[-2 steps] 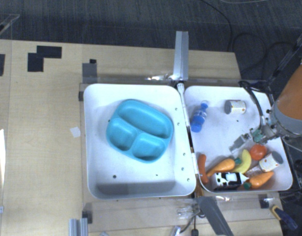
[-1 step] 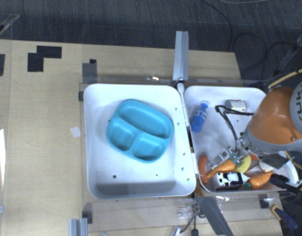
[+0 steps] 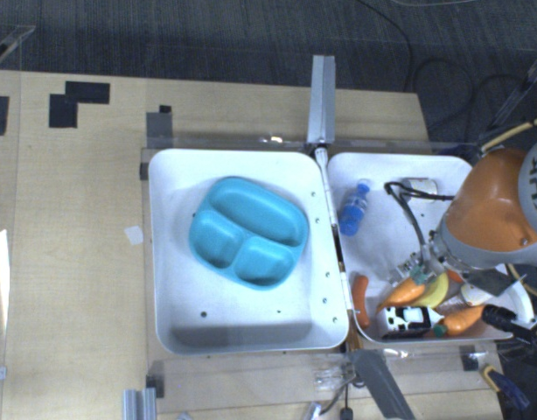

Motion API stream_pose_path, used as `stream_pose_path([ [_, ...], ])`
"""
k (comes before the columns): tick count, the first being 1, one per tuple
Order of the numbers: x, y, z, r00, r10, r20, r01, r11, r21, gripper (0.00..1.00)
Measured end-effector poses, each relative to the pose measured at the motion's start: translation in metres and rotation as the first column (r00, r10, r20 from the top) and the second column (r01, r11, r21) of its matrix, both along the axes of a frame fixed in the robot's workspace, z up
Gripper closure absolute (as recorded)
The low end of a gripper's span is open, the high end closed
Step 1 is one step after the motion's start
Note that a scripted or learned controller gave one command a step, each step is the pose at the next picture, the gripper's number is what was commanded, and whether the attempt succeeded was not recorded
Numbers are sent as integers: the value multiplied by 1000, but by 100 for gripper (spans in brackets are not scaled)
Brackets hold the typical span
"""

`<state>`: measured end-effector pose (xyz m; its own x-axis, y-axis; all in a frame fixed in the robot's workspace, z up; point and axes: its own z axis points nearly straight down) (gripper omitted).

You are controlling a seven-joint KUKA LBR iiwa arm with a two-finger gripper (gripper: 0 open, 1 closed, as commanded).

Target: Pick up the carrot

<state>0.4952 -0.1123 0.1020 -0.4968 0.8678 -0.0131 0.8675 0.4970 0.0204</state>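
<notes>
pincer [image 3: 423, 268] is hovering low over the clutter in the right bin [image 3: 373, 182], its grip state impossible to tell, and should be centring on the carrot [image 3: 405, 292] lying beside the banana [image 3: 436, 290], avoiding neighbours.

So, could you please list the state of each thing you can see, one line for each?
blue divided plate: right way up in the left bin, nothing on it.
blue bottle: lying on its side in the right bin.
carrot: lying in the right bin, near its front edge.
banana: lying by the gripper.
arm: reaching down into the right bin.
</notes>
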Motion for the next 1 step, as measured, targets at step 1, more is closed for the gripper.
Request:
stream_pose_path([
  [1, -6, -37, 67, 973, 232, -17, -232, 973, -2, 100],
])
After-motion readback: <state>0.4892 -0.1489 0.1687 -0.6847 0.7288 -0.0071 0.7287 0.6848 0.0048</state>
